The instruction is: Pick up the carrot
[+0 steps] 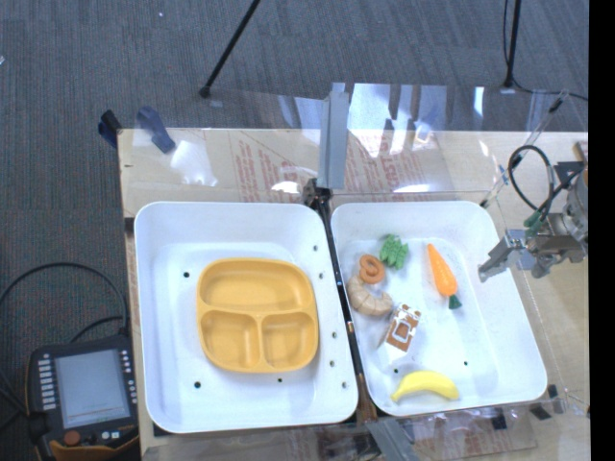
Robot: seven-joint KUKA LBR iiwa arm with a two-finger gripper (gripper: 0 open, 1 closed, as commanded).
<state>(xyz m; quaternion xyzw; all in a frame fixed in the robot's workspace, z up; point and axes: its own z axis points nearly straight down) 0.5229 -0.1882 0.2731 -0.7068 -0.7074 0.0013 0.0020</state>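
The carrot (442,273) lies in the right bin (500,221), near its right wall, leafy end toward the camera. The gripper (502,257) hovers over that bin's right rim, apart from the carrot; its opening cannot be told.

Grey carpet floor (115,56) around a wooden tabletop (240,166); tripod legs (233,41) far, teach pendant (88,392) near left.

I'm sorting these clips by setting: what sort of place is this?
Probably a robotics lab: two shallow white bins on a bench over grey carpet, toy food such as an orange carrot, a handheld control pendant on the floor, and stand legs behind.
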